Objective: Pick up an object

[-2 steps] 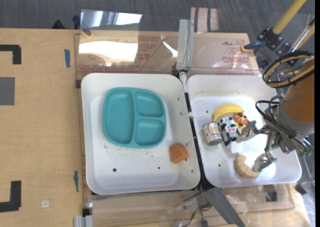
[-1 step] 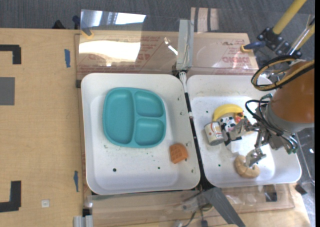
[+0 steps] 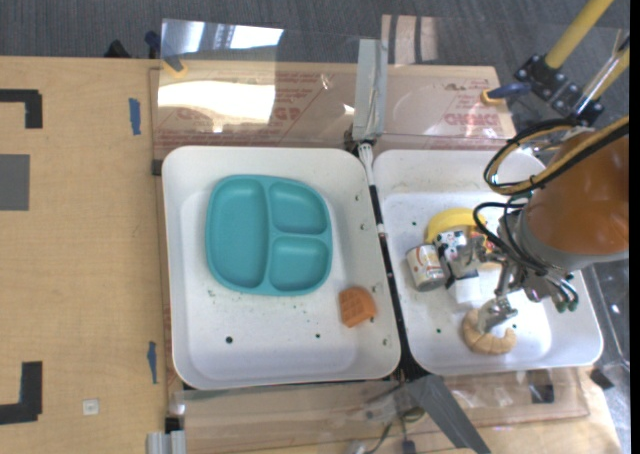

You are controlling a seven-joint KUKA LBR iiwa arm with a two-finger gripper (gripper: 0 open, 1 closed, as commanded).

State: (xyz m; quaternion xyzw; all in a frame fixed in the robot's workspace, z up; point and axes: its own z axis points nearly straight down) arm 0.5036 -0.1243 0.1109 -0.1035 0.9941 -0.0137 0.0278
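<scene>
The gripper [image 3: 492, 318] sat low in the lower right of the frame, its tip right over a tan, biscuit-like piece [image 3: 487, 336] near the front of the right bin [image 3: 570, 342]; whether it was clenched or released I could not tell. Just up and left of it lay a small can [image 3: 428, 265] and a yellow object [image 3: 450, 223], crowded together with cables from the arm [image 3: 585, 204] looping above them. Across the divider, in the left bin [image 3: 190, 332], rested a teal divided plate [image 3: 268, 234] and an orange lump [image 3: 357, 306] near the lower right corner. To do this step well, I judged the approach should come straight down on the tan piece, centred, closing firmly before lifting, and staying clear of the can beside it.
</scene>
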